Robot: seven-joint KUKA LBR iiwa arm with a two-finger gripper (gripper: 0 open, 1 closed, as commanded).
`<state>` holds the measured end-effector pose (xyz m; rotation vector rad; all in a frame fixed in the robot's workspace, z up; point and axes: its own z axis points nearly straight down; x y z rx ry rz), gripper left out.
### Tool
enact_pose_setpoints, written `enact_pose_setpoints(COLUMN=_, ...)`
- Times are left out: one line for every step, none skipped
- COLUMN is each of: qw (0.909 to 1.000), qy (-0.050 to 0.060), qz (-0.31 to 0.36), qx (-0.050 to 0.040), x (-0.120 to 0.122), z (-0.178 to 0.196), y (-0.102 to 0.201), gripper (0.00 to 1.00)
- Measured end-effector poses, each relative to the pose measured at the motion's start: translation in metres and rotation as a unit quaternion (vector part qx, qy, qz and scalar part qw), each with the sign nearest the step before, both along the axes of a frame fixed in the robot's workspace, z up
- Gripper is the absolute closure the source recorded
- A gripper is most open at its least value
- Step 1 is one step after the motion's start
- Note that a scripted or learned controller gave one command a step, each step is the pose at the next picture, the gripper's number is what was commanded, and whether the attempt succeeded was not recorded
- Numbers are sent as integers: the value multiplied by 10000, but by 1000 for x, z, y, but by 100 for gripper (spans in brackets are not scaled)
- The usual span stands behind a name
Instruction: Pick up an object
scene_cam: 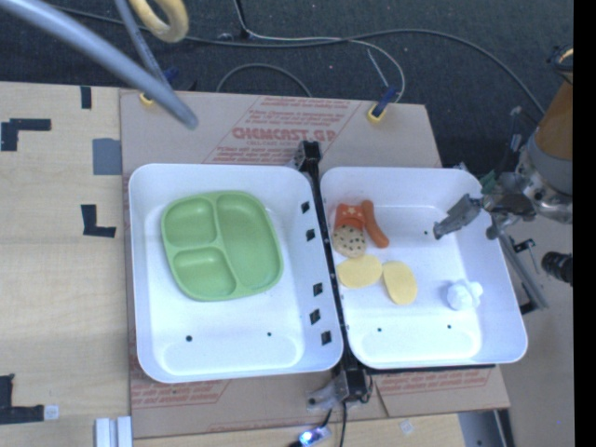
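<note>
Nearest the lens, a grey tube (93, 49) slants across the upper left at about ten to eleven o'clock, with a yellow loop (154, 3) hanging beside it at eleven.

Below, the counter (56, 240) shows pale wood with dark tape marks at nine o'clock, and a sheet of cardboard (279, 128) printed in red letters lies under both bins.

Left of centre sits the left bin (149, 343), a shallow white tray. A green divided plate (222, 245) rests flat in its upper half, with three compartments, tilted a little clockwise.

Black clips (312, 156) join the two trays along their shared edge at the centre.

Past them, toward three o'clock, lies the right bin (484, 343). At its upper left corner an orange toy (361, 220) lies against a small round speckled biscuit-like piece (351, 241), the two touching. Just below, at the bin's left side, a round yellow slice (359, 271) lies flat, and a second yellow slice (400, 283) lies just beside it toward four o'clock, their edges close or touching. Well apart, near the bin's right wall, a small white object (460, 295) lies on the white floor, its form too faint to make out.

At three o'clock the end effector (458, 218) reaches over the right bin's upper right corner from the grey arm (545, 170), whose orange band (557, 124) shows at the edge. Whether it is released or clenched cannot be told; no object is seen between its tips, and it hangs apart from the toys.
</note>
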<state>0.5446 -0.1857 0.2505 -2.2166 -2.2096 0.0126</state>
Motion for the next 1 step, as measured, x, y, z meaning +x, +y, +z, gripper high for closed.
enact_pose_setpoints(qw=10000, qy=-62, qz=20, qx=-14, x=2, z=7, y=1, gripper=0)
